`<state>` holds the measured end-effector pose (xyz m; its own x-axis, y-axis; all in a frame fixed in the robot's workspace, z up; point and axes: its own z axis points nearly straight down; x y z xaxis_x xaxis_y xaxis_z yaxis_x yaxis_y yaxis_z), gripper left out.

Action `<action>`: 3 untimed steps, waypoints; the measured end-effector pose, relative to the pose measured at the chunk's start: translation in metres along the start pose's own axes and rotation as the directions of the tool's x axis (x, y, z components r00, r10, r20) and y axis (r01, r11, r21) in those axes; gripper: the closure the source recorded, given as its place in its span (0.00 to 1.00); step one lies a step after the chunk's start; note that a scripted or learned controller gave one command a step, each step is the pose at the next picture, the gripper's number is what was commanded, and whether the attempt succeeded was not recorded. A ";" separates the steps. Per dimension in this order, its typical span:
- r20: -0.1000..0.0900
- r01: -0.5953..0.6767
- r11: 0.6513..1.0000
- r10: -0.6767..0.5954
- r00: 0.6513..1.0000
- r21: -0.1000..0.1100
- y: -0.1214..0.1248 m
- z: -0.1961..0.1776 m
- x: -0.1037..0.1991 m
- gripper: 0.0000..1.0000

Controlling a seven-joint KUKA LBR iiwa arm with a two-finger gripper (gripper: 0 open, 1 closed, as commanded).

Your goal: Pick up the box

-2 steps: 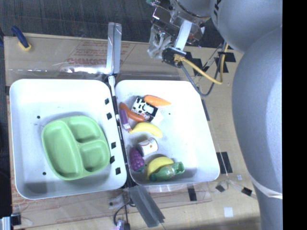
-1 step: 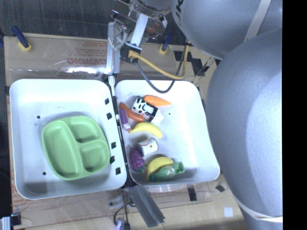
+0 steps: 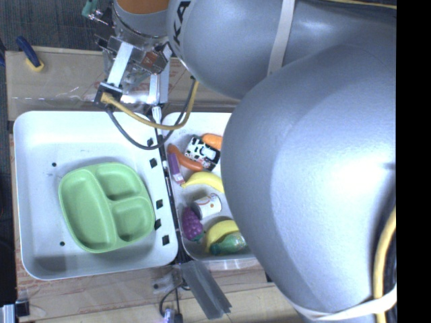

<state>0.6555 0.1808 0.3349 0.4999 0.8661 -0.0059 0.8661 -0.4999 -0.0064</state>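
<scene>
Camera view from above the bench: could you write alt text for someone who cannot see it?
A big grey robot arm fills the right side, its claw hanging over the far edge of two white bins. The left bin holds a green divided plate; the right bin, partly hidden by the arm, holds toy bananas, purple grapes and a black-and-white box.

Black-white box (image 3: 201, 151) in rt bin, beside the banana (image 3: 204, 180).

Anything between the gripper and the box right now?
No object blocks it. The gripper hangs over the bins' far rim; the box lies just inside the right bin. Only the gripper's own cables droop between them. A carrot crowds the box's side.
</scene>
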 end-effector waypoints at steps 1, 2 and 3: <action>0.000 0.000 1.000 0.000 1.000 0.000 0.000 0.000 0.000 0.00; 0.004 0.008 1.000 -0.008 1.000 0.004 -0.001 -0.008 0.002 1.00; 0.001 -0.034 0.999 0.034 0.999 0.000 -0.017 0.168 0.032 1.00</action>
<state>0.6551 0.2171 0.1668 0.5292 0.8485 -0.0071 0.8484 -0.5293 -0.0065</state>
